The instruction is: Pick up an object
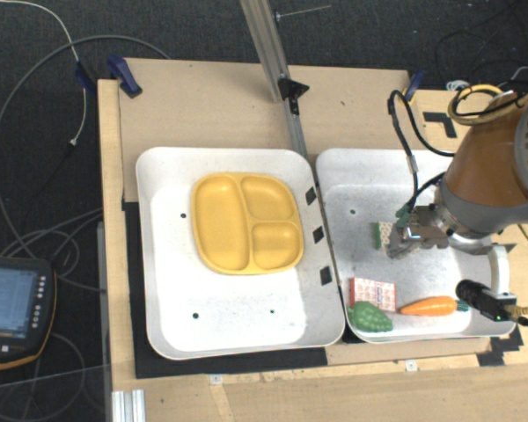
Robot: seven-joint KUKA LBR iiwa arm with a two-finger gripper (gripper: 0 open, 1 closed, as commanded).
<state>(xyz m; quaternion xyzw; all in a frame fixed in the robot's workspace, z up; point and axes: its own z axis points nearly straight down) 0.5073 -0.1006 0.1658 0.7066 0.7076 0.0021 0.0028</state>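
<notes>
Hovered tool (pixel 403 238), grip unreadable, low in the right bin (pixel 361 170) with carrot (pixel 428 306), red packet (pixel 372 294) and green toy (pixel 370 318) at five to six o'clock, risking a miss by closing on bare floor.

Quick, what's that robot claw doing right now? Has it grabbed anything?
Gripper: low in the right bin, away from the carrot; whether it is open, closed or holding something cannot be told from this angle.
</notes>
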